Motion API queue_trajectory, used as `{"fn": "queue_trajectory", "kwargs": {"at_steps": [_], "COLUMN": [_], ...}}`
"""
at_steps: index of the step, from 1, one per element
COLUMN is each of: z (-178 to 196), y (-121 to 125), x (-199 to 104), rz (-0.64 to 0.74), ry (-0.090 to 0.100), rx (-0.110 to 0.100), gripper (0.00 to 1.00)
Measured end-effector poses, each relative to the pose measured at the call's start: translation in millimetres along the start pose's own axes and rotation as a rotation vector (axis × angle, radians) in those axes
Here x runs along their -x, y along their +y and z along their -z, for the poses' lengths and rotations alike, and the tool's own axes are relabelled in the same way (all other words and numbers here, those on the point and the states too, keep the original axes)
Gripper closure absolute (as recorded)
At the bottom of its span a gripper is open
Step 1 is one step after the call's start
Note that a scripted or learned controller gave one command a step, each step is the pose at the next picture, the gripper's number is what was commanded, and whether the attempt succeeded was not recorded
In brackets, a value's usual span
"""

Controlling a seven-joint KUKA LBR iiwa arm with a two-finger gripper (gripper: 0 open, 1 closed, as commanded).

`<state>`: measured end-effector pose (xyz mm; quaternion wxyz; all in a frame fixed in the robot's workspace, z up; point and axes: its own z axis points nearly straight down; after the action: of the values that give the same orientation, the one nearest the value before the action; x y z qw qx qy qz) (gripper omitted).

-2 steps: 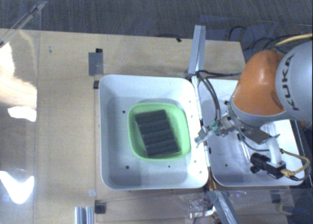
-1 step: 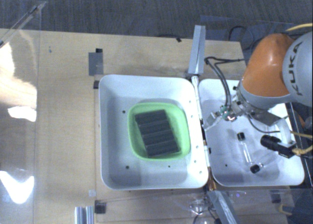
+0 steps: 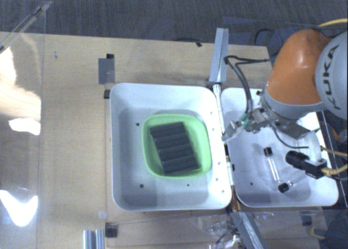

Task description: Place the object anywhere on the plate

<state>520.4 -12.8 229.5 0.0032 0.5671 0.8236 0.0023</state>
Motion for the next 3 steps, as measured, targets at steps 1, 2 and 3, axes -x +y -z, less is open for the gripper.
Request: {"fn": "queue_trajectory", "kwargs": {"at_steps": [1, 2, 3], "z": [78, 59, 70], "y": [-42, -69, -66], "x": [25, 94, 94], "rz": [-0.06, -0.131, -0.123], "ry": [-0.001, -0.002, -0.006], "rx": [0.001, -0.001, 0.006], "gripper": [0.0, 0.0, 1.0]}}
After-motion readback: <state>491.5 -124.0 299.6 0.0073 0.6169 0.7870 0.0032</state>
